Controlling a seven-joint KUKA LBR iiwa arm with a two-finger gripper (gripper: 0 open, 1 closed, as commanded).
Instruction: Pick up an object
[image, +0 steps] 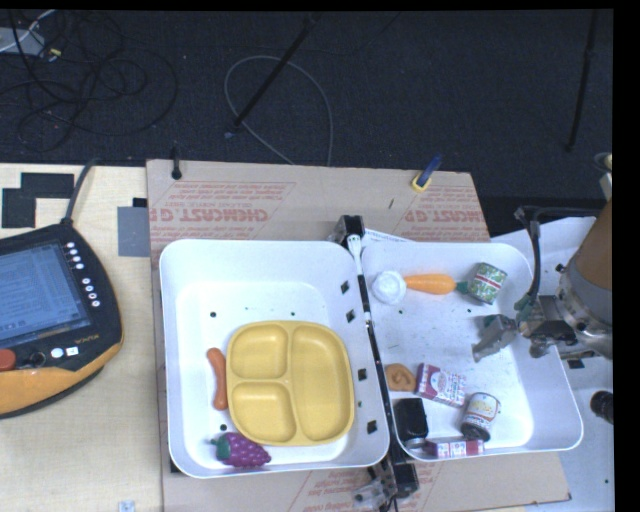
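White plastic bins sit side by side on cardboard. The right bin (545, 425) holds a carrot (431, 284) beside a white lid (388, 288), a green can (487, 283) near the far wall, a small red-and-white carton (441, 384), a cookie (399, 377), a black block (410, 418) and a second can (479, 414) at the near wall. The gripper (497, 335) hangs over the right side of this bin, with nothing seen in it; how wide it stands cannot be told. The left bin (185, 300) carries a yellow divided plate (290, 383), an orange sausage (217, 377) just left of it, and purple grapes (240, 451)
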